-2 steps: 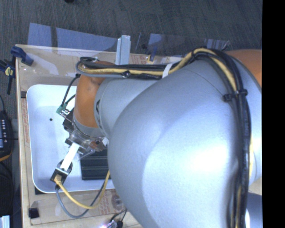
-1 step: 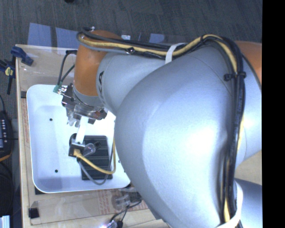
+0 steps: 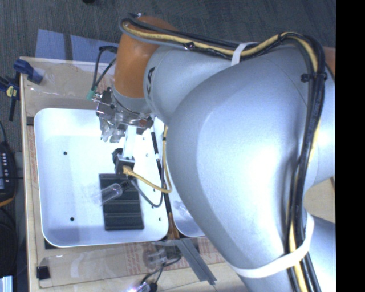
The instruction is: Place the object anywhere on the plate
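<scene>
A small see-through thing [image 3: 112, 193], shaped like a little tube or cup, lies on its side. It is clear like glass, so the dark color under it shows through. It rests on the far end of a dark plate [image 3: 122, 212], a flat black rectangle with ridges running across it. The clear thing is tilted, with one end poking a bit past the plate's left edge.

The claw [image 3: 112, 134] hangs farther back in the scene, well apart from the clear thing. Nothing is between its tips. It is too small and shiny here to tell if the tips are apart or together.

Above the claw sits the orange band [image 3: 132, 63] of the big grey arm [image 3: 239, 148]. The arm comes in from the right and covers much of the view. Black and yellow cables [image 3: 154, 182] run along it and loop down near the plate.

The plate lies in the left white bin [image 3: 57, 171]. A bit of the right white bin [image 3: 185, 228] peeks out under the arm. Both bins sit on a pale wooden bench [image 3: 91, 262]. A blue clamp [image 3: 25, 69] grips the far left corner of the bench. Dark grey floor [image 3: 57, 17] lies beyond.
</scene>
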Robot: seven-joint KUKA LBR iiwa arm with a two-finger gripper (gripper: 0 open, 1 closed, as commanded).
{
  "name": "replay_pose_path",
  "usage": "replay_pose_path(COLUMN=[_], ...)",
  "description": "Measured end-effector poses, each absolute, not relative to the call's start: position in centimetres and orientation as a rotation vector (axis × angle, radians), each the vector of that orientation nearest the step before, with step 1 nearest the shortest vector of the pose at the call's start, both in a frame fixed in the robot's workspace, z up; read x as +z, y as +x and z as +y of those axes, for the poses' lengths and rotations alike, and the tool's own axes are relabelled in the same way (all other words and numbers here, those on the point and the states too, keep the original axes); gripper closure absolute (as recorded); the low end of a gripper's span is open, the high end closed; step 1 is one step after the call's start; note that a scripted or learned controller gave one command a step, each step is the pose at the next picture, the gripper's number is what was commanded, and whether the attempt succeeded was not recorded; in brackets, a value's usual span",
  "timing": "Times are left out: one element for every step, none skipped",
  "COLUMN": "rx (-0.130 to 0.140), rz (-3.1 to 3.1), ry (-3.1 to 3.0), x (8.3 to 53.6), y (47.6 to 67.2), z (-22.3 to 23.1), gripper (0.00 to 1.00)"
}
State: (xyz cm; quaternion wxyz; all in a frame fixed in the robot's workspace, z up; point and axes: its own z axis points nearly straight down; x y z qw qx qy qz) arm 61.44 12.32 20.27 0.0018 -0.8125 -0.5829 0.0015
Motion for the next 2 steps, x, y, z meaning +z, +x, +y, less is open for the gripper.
replay_pose_path(rx=[0.006, 0.006], rz=[-1.831, -1.831], ry=[-2.548, -2.548], x=[20.26, 20.26], y=[61.41, 61.41], z=[12.40, 12.40], gripper=[0.00, 0.00])
